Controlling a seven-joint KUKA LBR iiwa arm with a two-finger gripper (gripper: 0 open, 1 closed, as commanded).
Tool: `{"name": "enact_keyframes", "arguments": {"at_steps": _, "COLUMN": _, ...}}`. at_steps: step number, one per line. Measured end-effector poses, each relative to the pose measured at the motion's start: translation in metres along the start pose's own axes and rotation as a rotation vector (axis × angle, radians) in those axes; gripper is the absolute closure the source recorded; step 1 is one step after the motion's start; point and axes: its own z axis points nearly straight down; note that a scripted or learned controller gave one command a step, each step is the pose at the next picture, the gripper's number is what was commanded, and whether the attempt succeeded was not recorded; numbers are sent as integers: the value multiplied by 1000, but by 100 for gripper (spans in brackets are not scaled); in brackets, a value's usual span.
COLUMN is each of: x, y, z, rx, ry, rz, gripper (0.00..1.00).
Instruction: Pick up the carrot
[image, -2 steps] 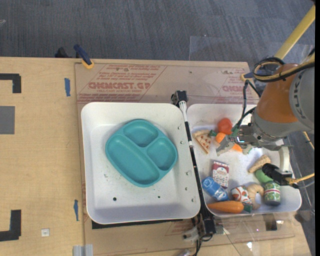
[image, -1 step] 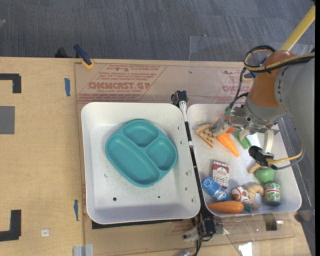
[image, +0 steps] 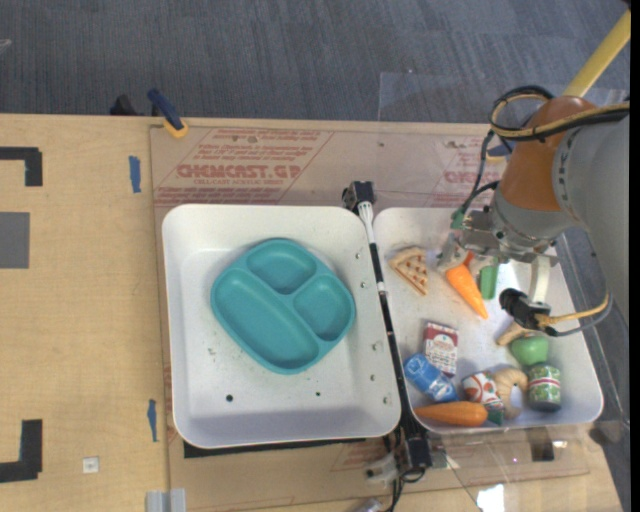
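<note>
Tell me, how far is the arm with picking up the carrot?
Done: the gripper has reached the right bin and sits over the carrot. In hand: closing in on its upper end. Left: the carrot lies on the bin floor, so gripping and lifting remain.

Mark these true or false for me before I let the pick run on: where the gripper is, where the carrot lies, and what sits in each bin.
1. The gripper is over the right white bin. True.
2. The orange toy carrot lies in the left white bin. False: it lies in the right bin, just below the gripper.
3. The teal three-compartment plate sits in the left bin. True.
4. The red and white carton rests on the teal plate. False: it lies in the right bin.
5. The tan waffle-patterned wedge lies to the view's left of the carrot. True.
</note>
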Motion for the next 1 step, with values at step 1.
{"name": "enact_keyframes", "arguments": {"at_steps": 1, "x": 66, "y": 9, "z": -84, "rx": 16, "ry": 4, "rz": 292, "gripper": 100}}
